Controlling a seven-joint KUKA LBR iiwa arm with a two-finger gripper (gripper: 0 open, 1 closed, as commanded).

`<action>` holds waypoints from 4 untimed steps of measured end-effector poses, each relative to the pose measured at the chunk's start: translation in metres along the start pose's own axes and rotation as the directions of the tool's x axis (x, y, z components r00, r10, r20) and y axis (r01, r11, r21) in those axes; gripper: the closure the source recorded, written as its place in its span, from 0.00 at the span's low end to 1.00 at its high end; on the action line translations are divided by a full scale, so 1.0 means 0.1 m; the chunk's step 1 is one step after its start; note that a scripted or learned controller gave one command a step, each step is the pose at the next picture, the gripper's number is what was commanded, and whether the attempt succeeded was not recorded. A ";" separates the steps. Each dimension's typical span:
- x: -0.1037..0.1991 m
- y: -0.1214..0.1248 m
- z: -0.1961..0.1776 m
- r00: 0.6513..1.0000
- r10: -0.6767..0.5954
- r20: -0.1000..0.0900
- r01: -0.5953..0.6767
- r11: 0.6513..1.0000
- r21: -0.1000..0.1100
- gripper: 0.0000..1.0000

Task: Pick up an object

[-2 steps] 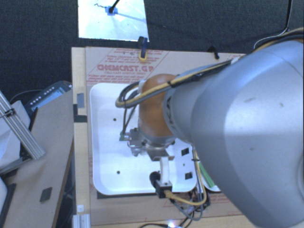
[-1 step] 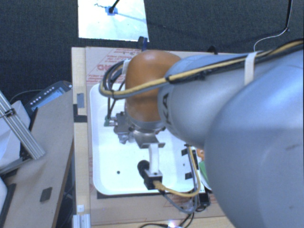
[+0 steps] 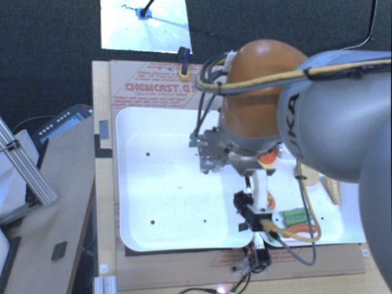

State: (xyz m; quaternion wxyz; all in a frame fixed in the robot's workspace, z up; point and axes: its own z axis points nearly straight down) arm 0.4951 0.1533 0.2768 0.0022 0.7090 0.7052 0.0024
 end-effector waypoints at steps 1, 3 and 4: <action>0.74 -0.11 1.12 1.000 -0.014 -0.001 0.014 1.000 0.012 1.00; 0.17 -0.08 0.29 1.000 -0.003 0.000 0.003 1.000 0.002 1.00; 0.83 -0.09 0.19 1.000 -0.014 -0.003 0.014 1.000 0.004 1.00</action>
